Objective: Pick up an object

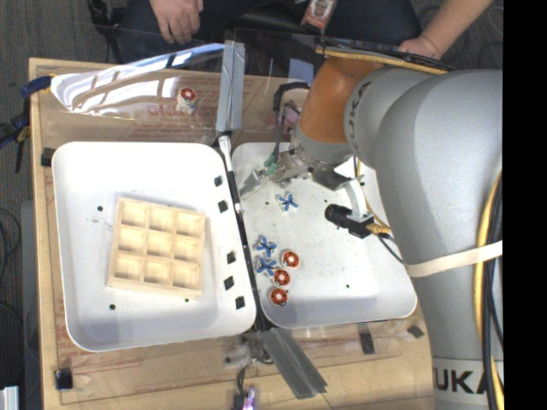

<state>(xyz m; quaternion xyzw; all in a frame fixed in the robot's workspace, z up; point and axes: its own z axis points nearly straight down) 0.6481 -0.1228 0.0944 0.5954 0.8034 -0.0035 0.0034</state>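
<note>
Claw [272, 171] near bin [389, 293], perhaps "UKA" lettering [461, 384].

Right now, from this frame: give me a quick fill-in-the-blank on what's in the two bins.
1. The wooden tray lies in the ____ bin.
2. The tray has ____ compartments.
3. The orange rings in the right bin number ____.
4. The jacks are coloured ____.

Missing words: left; nine; three; blue
</note>
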